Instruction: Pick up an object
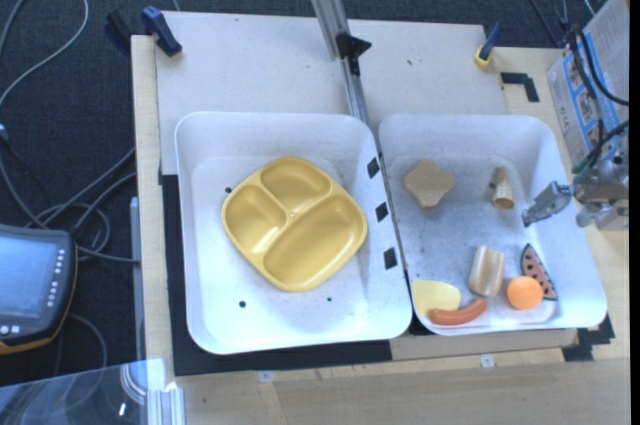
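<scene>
Bringing the gripper [548, 203], fingers parted and holding nothing at the right bin's [455, 128] right rim, over the orange ball [524, 293] at lower right, descend clear of the watermelon slice [534, 270].

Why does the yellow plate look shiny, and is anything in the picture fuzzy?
In the camera view, overhead light makes soft pale glare on the yellow plate; shadows are faint; the gripper at the right bin's edge looks a bit blurry, and the small toy foods lack fine detail.

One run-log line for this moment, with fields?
tool: right bin edge, holding nothing | yellow plate: left bin | orange ball: untouched
</scene>
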Robot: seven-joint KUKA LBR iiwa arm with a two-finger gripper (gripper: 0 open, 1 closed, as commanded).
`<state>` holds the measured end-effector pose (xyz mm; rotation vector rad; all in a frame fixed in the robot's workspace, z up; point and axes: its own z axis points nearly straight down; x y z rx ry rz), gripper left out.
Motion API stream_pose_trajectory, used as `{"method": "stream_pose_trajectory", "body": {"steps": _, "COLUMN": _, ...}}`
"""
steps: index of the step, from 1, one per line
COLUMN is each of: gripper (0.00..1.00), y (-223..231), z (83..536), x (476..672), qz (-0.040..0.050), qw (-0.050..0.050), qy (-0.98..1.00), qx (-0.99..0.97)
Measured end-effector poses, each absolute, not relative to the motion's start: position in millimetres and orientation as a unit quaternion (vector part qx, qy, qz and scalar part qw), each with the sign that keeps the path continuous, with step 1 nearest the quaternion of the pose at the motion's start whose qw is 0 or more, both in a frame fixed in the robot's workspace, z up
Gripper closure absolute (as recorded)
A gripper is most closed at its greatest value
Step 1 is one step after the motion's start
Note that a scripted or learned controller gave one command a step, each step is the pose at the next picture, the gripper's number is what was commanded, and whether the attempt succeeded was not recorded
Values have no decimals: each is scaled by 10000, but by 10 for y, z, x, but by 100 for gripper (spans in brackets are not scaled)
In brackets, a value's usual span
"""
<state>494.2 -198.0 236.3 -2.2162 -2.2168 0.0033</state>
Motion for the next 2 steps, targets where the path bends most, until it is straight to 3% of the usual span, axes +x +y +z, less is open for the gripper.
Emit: {"method": "stream_pose_trajectory", "body": {"steps": 2, "gripper": 0, "y": -2010, "z": 1499, "x": 4882, "qz": 9, "qw": 35, "qy": -7070, "qx": -7072}}
